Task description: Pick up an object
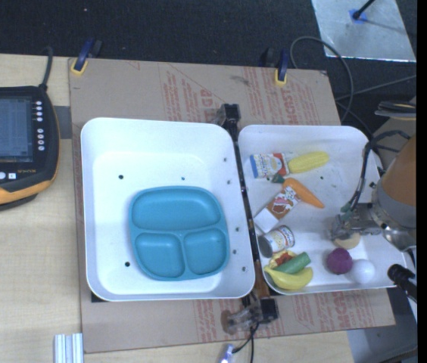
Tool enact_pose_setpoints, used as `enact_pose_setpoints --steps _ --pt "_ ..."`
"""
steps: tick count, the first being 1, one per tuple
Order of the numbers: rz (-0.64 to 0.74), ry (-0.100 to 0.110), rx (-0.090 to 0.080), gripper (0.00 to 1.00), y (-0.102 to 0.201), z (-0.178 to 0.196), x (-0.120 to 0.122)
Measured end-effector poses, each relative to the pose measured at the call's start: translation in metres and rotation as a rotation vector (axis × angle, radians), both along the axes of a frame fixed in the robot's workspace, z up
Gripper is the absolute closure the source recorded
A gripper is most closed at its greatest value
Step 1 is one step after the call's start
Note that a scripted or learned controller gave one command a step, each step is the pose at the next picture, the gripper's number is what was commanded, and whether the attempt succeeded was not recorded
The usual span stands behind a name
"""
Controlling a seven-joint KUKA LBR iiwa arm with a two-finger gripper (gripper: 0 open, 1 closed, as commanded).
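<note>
Camera view: two white bins side by side on a cardboard sheet, mid-frame. Left bin point(100, 203) holds a blue divided plate point(177, 231), three compartments, lying flat at centre.

Right bin point(304, 133) carries the clutter:
- yellow corn cob point(308, 161) near the top, with a small white packet point(266, 165) just left of it
- orange carrot point(304, 193) below the corn, angled down to the right
- small brown-and-white sachet point(284, 202) touching the carrot's left end
- small can point(280, 239) on its side, lower left of the bin
- banana point(289, 278) at the bottom edge, with a green piece point(295, 264) and something red on top of it
- purple ball-like item point(339, 261) lower right, white egg-like item point(364, 270) just right of it

Arm enters at right edge of frame, orange band visible there. Gripper point(347, 231) sits low over the right side of the right bin, directly above a pale tan object point(347, 241), which sits just above the purple item. Can't tell how far the gripper is spread or whether it has hold of the tan piece: too small and shadowed.

Left edge of frame: teach pendant point(9, 146) with screen, on the bench. Blue/yellow clamps pin the cardboard at its top edge.
</note>
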State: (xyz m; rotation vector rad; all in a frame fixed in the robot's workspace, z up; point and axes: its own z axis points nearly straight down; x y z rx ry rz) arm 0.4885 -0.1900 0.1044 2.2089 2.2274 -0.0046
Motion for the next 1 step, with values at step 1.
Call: enact_pose_setpoints --steps 1 --pt "0.001 0.000 0.000 0.00 0.0002 -0.0002 -0.0001"
